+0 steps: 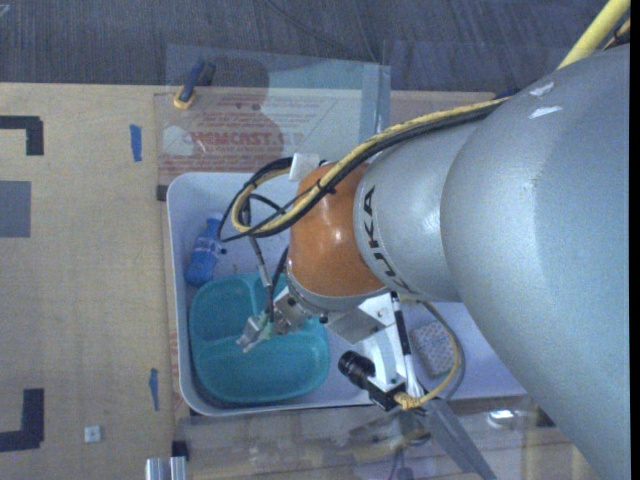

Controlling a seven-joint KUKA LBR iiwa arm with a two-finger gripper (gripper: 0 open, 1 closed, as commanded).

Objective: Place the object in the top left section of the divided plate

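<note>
Over the teal divided plate (pixel 235 368) in the white bin (pixel 178 268), the gripper (pixel 255 333) hangs near the central divider; its state is unclear. Beyond, a blue object (pixel 205 256) lies beside the plate's rim.

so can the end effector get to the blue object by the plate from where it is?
Probably yes. The end effector hangs over the teal divided plate, and the blue object lies beside the plate in the same white bin, uncovered.
</note>
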